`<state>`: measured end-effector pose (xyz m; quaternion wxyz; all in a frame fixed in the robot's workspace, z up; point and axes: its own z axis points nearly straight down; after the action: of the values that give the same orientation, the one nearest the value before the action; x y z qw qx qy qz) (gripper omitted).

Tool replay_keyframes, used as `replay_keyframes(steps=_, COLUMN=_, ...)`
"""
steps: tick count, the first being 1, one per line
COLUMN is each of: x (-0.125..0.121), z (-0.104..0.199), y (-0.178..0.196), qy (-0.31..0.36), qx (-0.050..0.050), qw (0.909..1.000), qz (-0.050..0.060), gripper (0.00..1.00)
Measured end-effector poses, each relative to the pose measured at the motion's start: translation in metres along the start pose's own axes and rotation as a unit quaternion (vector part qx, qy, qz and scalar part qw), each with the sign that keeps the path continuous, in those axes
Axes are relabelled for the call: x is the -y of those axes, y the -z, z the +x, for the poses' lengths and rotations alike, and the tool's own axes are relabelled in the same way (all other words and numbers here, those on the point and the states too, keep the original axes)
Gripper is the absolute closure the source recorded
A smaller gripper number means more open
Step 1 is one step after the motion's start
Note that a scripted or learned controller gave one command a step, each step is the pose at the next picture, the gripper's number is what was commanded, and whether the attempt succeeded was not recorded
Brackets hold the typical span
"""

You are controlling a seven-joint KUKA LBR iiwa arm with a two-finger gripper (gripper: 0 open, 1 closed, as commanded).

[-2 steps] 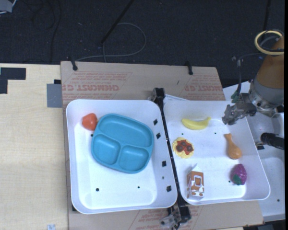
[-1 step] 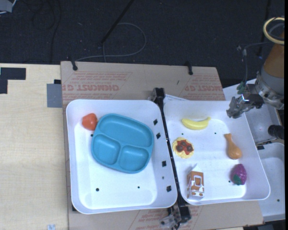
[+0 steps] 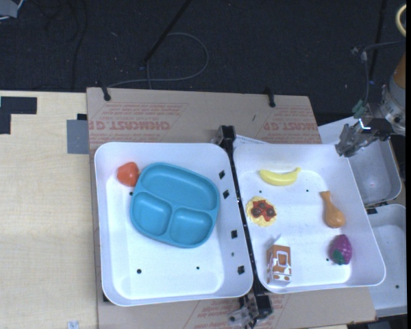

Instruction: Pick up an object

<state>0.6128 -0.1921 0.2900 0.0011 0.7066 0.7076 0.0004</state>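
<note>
Off the right bin's [image 3: 377,262] far right corner, the gripper [image 3: 357,137] hangs outside the rim; whether it is open, or has hold of anything, I cannot tell. Right bin: banana [image 3: 279,176] at far edge, pizza slice [image 3: 262,212] toward the left wall, drumstick [image 3: 332,210] and purple fruit [image 3: 340,249] along the right side, small carton [image 3: 279,264] at near edge. Left bin [image 3: 116,279]: blue divided plate [image 3: 174,204] mid-bin, tomato [image 3: 128,174] at its far left corner.

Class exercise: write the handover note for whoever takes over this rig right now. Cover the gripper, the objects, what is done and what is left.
Gripper: at the right bin's upper right corner, holding nothing.
Right bin: banana, pizza, drumstick, carton, purple fruit.
Left bin: tomato beside blue divided plate.
Done: nothing picked.
Left: choose one object and grasp it.
</note>
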Motion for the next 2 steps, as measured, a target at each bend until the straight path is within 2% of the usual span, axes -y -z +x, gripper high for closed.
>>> replay_keyframes(steps=1, x=0.014, z=0.047, y=-0.018, qy=0.001, qx=-0.001, qw=1.0000, qz=0.003, gripper=1.00)
replay_keyframes(steps=2, x=0.021, z=0.098, y=-0.015, qy=0.001, qx=-0.002, qw=1.0000, qz=0.003, gripper=1.00)
